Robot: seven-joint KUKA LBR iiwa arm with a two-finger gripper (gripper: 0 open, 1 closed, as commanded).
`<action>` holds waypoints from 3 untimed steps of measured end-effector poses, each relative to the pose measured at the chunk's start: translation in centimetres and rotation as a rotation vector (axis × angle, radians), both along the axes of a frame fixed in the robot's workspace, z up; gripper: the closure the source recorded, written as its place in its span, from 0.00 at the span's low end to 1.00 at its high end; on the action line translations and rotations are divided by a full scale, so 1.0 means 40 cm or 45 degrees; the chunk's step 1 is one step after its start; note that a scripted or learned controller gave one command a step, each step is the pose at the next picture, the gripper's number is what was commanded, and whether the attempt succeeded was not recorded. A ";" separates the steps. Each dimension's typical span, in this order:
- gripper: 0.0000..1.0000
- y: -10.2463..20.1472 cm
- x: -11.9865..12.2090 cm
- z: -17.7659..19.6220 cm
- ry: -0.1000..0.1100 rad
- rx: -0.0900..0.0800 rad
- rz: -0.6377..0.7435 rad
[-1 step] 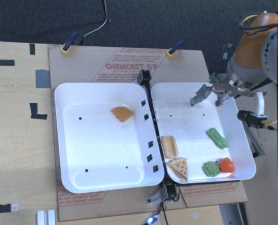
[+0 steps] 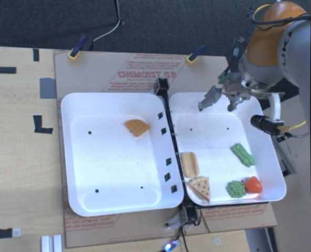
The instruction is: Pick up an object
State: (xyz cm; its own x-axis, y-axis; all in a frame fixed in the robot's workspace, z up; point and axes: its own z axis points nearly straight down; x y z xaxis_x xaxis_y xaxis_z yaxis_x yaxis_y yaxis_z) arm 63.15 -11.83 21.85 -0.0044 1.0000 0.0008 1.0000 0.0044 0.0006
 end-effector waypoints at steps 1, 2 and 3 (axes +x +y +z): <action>0.00 0.184 -0.170 -0.091 0.011 0.002 -0.001; 0.00 0.198 -0.375 0.268 -0.009 0.001 -0.003; 0.00 0.247 -0.377 -0.107 0.021 0.000 -0.004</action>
State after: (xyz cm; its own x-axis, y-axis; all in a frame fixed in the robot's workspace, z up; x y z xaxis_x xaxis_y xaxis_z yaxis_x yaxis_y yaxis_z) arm 48.06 -1.97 17.59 -0.0011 1.0000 0.0009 0.9999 0.0011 -0.0161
